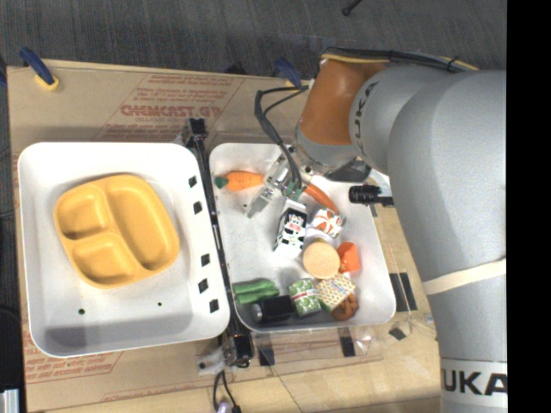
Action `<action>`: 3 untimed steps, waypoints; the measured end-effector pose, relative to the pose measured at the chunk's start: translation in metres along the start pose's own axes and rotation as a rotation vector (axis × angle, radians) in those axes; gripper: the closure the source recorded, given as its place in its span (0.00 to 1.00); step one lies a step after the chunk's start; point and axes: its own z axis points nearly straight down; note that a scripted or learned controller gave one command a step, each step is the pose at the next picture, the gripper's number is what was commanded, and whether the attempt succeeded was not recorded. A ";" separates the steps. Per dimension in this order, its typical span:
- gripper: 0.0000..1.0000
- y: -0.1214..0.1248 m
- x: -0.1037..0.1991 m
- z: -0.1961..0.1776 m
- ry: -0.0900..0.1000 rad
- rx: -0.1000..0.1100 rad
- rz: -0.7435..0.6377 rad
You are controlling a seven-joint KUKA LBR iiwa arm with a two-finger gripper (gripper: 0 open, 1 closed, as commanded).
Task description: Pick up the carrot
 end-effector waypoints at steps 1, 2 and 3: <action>0.00 0.007 0.005 0.000 -0.004 0.007 0.079; 0.00 0.016 0.016 0.001 -0.002 -0.007 0.320; 0.00 0.020 0.006 0.002 0.009 -0.004 0.487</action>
